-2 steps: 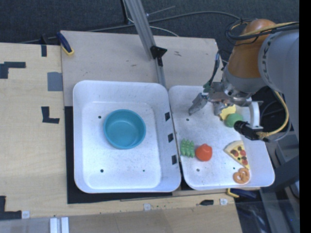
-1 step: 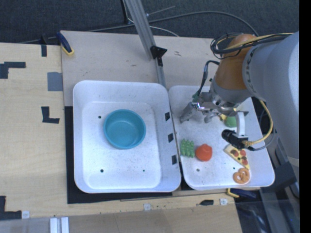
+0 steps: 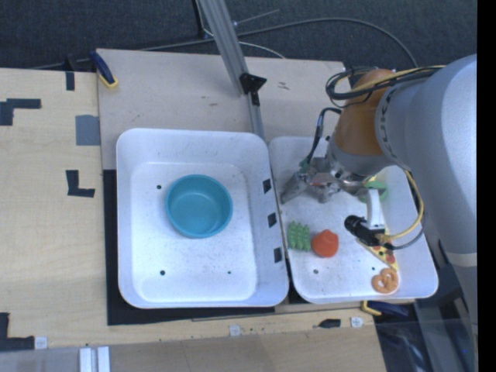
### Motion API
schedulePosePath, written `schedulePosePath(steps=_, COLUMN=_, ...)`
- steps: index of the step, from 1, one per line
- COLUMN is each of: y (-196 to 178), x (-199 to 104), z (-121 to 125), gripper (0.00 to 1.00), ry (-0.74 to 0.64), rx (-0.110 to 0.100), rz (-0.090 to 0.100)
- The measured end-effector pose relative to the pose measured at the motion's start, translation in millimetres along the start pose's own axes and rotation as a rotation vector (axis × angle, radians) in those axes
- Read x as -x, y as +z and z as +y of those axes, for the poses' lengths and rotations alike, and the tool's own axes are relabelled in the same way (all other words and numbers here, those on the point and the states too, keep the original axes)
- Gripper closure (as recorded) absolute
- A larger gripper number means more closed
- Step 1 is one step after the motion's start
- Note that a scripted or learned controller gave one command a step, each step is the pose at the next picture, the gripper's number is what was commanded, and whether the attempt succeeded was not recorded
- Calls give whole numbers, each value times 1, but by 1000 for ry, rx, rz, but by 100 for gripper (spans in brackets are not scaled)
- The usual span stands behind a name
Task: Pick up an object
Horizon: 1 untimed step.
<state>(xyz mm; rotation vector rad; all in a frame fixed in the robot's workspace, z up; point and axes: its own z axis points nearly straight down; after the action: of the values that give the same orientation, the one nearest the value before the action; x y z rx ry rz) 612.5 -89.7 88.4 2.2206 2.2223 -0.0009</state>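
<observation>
On the left, the tabletop (image 3: 46,208) carries the left bin (image 3: 125,231), and a blue bowl (image 3: 199,205) sits upright near its middle, well apart from the arm. Nothing else lies in that bin.

In the right bin (image 3: 341,284), a small green ridged piece (image 3: 298,235) lies close to the dividing wall. A red-orange rounded piece (image 3: 325,243) lies just beside it on the right. The pincer (image 3: 304,183) hangs above the upper left part of this bin, just up-frame of the green piece and apart from both. I cannot tell whether it is released or clenched, because the metal parts blur together at this slant. No object shows in its grasp. Further right, a bit of pale green (image 3: 377,183) peeks out beside the wrist, too hidden to name. An orange twisted piece (image 3: 385,280) rests at the lower right corner. The grey arm (image 3: 442,153) covers the rest of that side.

As I judge it, the pick is not yet made: every object sits on a bin floor. The descent, the closing and the lift are all left to do, and the green piece is the nearest candidate.
</observation>
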Motion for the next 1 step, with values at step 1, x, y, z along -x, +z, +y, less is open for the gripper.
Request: schedulePosePath(steps=1, y=-12, x=0, z=1, gripper=100, ry=0, rx=2, rz=-1)
